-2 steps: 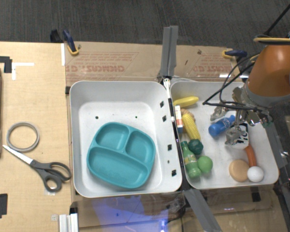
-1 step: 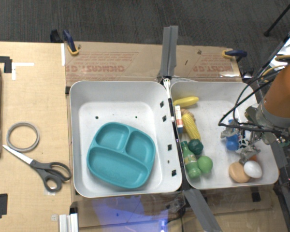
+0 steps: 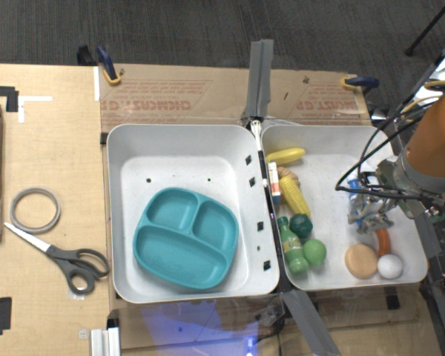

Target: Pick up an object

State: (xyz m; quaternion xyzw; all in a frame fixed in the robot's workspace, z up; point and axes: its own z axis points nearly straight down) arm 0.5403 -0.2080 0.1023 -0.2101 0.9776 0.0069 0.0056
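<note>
Around the pincer (image 3: 371,213) sits the right white bin (image 3: 334,136), and the pincer hangs low near the bin's right side. It is a blur of wires and metal, so I cannot tell if it is spread or pressed together, and I see nothing held in it.

Far off to the pincer's left in the picture lies a big blue plate (image 3: 185,236) in the other bin. Closer on that same side lies a bumpy yellow corn (image 3: 292,192).

Just below the pincer in the picture sits a tan ball (image 3: 361,261). It looks smooth, hard and light, so it may roll or slip; I would pinch it across its middle. A white ball (image 3: 390,266) touches it. A small red stick (image 3: 383,240) lies nearest the pincer, and I think it is the easiest to grab across its thin sides.
</note>
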